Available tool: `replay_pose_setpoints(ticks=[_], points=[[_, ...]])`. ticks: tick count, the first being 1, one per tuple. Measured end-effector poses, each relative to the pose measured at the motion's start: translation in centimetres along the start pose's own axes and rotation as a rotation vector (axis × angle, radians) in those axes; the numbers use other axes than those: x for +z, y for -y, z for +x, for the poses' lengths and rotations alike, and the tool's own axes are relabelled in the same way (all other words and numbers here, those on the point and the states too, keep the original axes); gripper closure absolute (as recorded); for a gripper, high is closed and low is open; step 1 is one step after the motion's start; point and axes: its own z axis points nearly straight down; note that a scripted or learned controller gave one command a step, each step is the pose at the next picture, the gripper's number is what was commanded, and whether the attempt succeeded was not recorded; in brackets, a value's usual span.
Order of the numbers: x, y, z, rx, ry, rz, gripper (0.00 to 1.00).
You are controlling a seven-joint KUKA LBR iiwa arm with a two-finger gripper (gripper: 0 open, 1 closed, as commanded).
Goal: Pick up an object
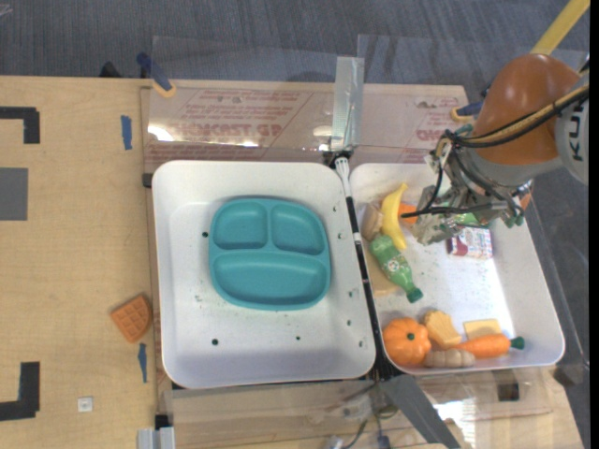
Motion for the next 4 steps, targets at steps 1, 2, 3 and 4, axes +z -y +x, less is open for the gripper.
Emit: replay_pose_setpoints(ticks=[1, 2, 3, 4], points=[[0.1, 0.0, 0.0, 0.000, -0.001, -0.001, 0.00], [2.5, 0.3, 0.6, 0.026, -0.008, -0.004, 0.00], [1.0, 0.3, 0.1, 0.024, 0.008, 0.002, 1.00], [1.1, 0.3, 0.2, 0.024, 0.004, 0.000, 0.00]])
